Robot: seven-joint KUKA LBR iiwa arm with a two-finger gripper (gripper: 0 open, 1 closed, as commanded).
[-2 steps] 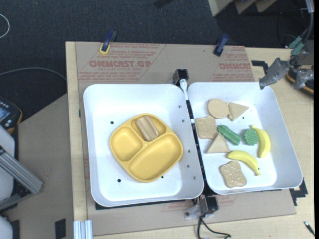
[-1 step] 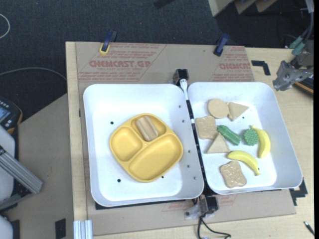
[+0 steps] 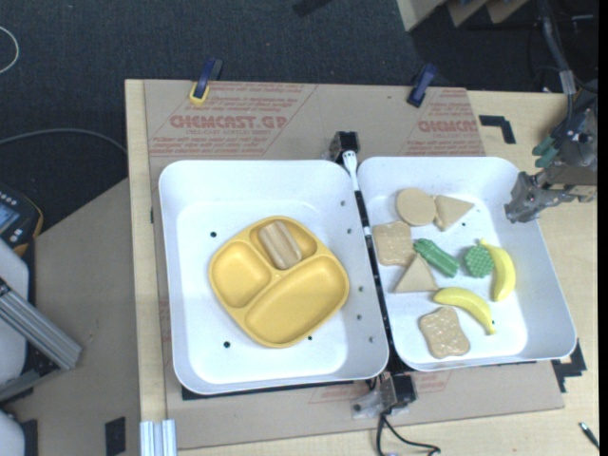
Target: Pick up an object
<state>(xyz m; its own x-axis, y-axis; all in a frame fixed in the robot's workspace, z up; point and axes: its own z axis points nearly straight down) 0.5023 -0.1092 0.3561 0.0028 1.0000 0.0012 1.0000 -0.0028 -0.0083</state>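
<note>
Gripper [image 3: 528,200]: at the right bin's [image 3: 556,297] upper right rim; finger state cannot be told, nothing seen grasped. Toy foods lie apart from it in this bin: two bananas [image 3: 502,270] [image 3: 465,305], green pickle [image 3: 435,256], broccoli [image 3: 477,260], crackers [image 3: 444,332].

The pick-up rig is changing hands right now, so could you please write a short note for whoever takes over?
Pincer: over the right bin's far right rim, nothing seen in it; finger state unclear.
Left bin: yellow divided plate with a tan bread roll in one small compartment.
Right bin: two bananas, broccoli, green pickle, crackers and bread pieces.
Done: nothing lifted yet.
Left: choose an item, grasp and lift it.
</note>
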